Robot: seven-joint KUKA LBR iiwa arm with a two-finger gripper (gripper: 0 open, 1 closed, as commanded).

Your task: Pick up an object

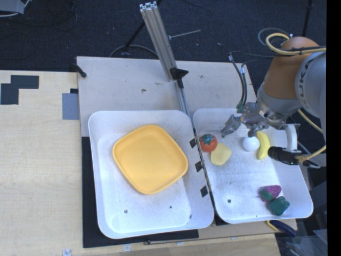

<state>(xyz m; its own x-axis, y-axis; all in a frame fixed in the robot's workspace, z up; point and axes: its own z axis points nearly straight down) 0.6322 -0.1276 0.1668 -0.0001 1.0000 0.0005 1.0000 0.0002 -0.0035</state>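
Green block (278,205) and purple piece (271,191) lie apart; gripper (241,122) hovers near white ball (250,143), jaws spread, holding nothing.

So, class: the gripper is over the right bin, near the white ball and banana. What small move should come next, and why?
Probably a short drop straight down toward the white ball. The gripper hangs just above it, holding nothing, and the banana lies close beside the ball, so a sideways move risks knocking it.
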